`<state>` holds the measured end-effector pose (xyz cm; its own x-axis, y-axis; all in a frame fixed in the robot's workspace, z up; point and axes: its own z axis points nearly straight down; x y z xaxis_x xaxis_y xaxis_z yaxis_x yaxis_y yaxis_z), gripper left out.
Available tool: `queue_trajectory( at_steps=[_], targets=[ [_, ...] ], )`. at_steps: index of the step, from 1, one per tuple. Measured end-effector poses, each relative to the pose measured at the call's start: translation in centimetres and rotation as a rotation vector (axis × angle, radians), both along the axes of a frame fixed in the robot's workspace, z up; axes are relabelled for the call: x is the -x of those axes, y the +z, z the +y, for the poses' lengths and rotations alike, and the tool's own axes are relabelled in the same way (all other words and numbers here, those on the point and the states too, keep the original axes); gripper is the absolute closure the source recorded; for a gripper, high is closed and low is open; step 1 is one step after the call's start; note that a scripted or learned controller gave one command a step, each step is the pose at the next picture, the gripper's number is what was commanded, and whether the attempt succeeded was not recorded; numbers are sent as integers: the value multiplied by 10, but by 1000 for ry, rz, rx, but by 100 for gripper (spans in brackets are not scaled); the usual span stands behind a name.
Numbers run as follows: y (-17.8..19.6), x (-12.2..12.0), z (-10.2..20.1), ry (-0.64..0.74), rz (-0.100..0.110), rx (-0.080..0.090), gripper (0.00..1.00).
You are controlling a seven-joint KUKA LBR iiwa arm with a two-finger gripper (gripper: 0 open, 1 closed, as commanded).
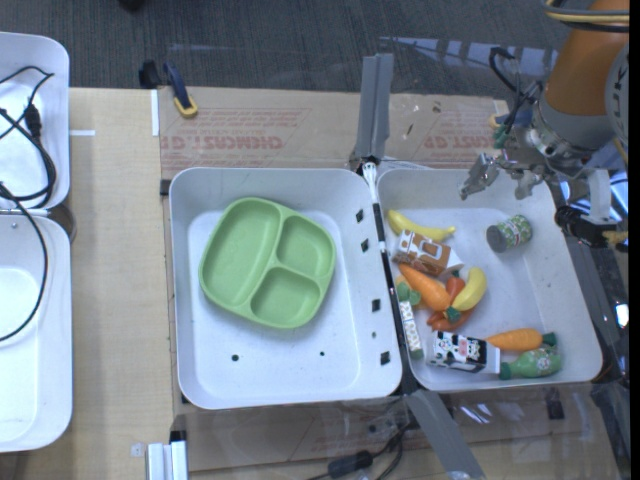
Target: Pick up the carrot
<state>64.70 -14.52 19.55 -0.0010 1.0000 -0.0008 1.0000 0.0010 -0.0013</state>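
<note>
claw (507, 171) above right bin's (560, 240) far edge, splayed, grasping nothing.
two carrots in the right bin: one (424, 285) in the pile by the left wall, touching a box (424, 253) and banana (472, 289); another (519, 340) near the front, beside a milk carton (460, 352) and green bottle (532, 365). can (510, 232) just below the claw. left bin (200, 358) has a green plate (267, 261).

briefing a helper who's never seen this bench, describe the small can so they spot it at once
Look in the right-hand bin, at its far right side, below the pincer. The small can lies on its side, alone on bare white floor, grey-ended with a green label, apart from the heaped toy food.
</note>
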Motion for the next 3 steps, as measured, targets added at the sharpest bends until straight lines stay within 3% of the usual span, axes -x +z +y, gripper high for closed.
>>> queue_trajectory(
  at_steps=[1, 2, 3],
  targets=[
    [-38, 42, 22, 240, 1, -1, 0],
    [30, 80, 17, 77, -1, 0, 0],
    [-57, 142, 25, 167, 2, -2, 0]
  ],
)
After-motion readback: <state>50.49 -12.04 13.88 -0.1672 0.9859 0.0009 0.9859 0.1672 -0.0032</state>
